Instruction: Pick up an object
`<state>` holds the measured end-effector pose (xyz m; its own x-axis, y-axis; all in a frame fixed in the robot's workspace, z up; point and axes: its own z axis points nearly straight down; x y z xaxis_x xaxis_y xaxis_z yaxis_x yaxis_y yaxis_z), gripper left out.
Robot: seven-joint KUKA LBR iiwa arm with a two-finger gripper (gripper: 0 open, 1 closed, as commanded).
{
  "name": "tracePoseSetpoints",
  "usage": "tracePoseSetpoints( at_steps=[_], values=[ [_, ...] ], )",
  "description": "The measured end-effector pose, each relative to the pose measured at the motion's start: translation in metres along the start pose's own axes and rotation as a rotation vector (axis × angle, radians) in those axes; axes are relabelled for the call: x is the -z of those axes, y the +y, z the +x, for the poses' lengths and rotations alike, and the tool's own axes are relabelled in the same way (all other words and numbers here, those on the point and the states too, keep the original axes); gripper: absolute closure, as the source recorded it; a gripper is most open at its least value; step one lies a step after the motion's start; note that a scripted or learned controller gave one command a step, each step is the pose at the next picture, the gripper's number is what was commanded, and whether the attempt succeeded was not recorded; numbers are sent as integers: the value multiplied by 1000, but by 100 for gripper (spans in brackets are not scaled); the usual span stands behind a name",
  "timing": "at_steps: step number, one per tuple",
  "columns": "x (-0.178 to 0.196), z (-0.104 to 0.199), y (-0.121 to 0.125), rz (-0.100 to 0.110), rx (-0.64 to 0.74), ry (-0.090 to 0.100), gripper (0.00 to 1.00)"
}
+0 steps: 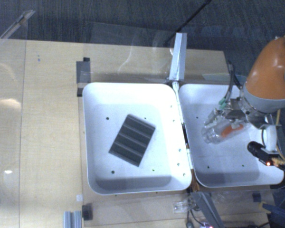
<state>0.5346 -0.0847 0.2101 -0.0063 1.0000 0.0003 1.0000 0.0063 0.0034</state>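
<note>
Two white bins (92,127), one dark ridged block (132,139), one arm (273,75)

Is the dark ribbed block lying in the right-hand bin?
No, the dark ribbed block lies tilted on the floor of the left bin, while the gripper works over the right bin.

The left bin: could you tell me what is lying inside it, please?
Inside the left bin lies one dark ribbed rectangular block, turned at an angle on the white floor. Whatever is beneath the block is covered.
</note>
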Motion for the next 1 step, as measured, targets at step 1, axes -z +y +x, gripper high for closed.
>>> tracePoseSetpoints(
  at_steps=[1],
  values=[
    [-16, -44, 8, -3, 15, -1, 0]
  ],
)
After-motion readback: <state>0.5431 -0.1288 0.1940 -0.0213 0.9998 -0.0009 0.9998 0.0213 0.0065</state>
